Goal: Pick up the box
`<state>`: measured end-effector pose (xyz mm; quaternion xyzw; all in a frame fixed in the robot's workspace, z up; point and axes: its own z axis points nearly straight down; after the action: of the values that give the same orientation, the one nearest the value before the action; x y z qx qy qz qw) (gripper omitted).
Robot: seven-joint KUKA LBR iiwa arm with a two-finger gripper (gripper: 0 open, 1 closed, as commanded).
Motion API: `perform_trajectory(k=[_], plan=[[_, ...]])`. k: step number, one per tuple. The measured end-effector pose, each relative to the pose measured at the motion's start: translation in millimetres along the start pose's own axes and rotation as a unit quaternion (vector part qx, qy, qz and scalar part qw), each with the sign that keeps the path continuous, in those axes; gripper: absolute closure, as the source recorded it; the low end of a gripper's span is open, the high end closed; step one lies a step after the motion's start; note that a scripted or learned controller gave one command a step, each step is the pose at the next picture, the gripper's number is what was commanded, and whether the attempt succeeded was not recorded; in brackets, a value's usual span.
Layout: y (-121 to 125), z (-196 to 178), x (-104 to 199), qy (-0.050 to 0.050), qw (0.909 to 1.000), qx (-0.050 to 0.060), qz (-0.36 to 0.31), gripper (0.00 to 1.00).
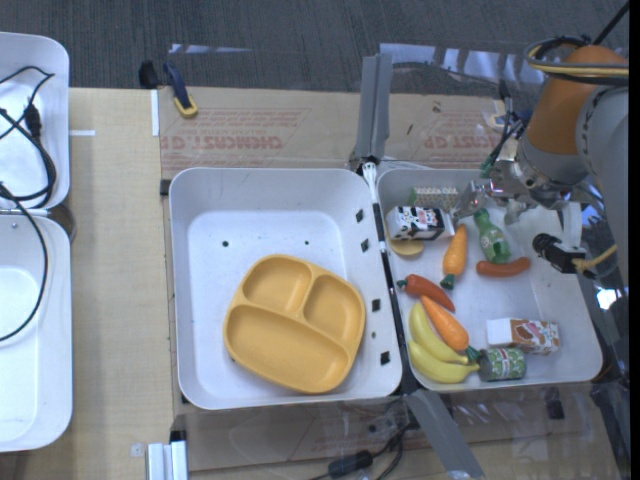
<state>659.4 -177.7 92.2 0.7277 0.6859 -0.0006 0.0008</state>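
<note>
A small white, red and brown box (523, 335) lies near the front right corner of the right bin (585, 363). A black and white carton (415, 223) lies at the back left of the same bin. My gripper (497, 196) hangs over the back of the right bin, just above the top of a green bottle (490, 235). It is to the right of the carton and well behind the small box.
The right bin also holds two carrots (455, 251), a red pepper (428, 290), bananas (432, 353), a green can (503, 364) and a sausage (503, 266). A yellow divided plate (294, 323) lies in the left bin (200, 268). The arm (570, 118) reaches in from the upper right.
</note>
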Motion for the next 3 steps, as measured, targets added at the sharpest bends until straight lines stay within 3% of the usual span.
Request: perform_trajectory(k=[1, 2, 3], plan=[[-3.8, -154.5, 70.7, 0.000, 0.9990, 0.000, -0.045, 0.00], [-69.6, -145.3, 14.0, 0.000, 0.9997, 0.002, -0.022, 0.00], [-169.7, -105.8, -20.7, 0.002, 0.9875, 0.002, -0.158, 0.00]])
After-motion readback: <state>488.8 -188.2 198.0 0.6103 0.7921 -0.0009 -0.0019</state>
